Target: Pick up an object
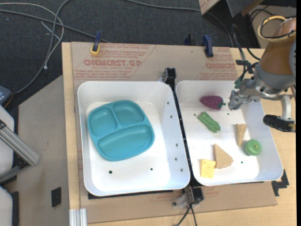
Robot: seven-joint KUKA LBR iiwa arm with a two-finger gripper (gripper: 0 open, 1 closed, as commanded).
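purple grapes lie in the right bin, just left of the hand; whether it grips anything, i cannot tell. nearby lie a green pod, cheese, bread. left bin holds a teal plate.

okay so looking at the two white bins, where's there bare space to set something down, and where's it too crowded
Left bin: bare floor rings the teal divided plate, widest along its right wall and front edge. Right bin: a bare patch at front left beside the yellow cheese block. Its back is crowded by the purple grapes, green pod and gripper.
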